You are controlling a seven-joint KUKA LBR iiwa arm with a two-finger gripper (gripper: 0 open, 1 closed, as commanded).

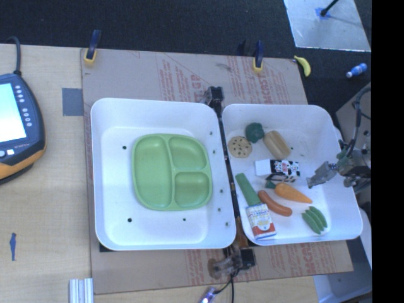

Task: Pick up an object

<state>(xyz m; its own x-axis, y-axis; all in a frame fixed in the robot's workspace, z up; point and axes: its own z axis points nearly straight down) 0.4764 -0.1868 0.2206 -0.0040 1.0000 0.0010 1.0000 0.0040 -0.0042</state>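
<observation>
Carton (pixel 261 221), red label, writing unreadable

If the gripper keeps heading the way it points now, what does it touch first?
Probably the carrot: the gripper at the right bin's right rim points left and slightly down at it. Its height is unclear, so it might pass above.

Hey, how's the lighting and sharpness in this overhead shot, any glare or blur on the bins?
Camera view: bright, even light washes out the left bin, blurring its rim; the green tray casts barely any shadow; the right bin holds soft-edged toys; the pincer at its right edge is grainy and indistinct.
</observation>
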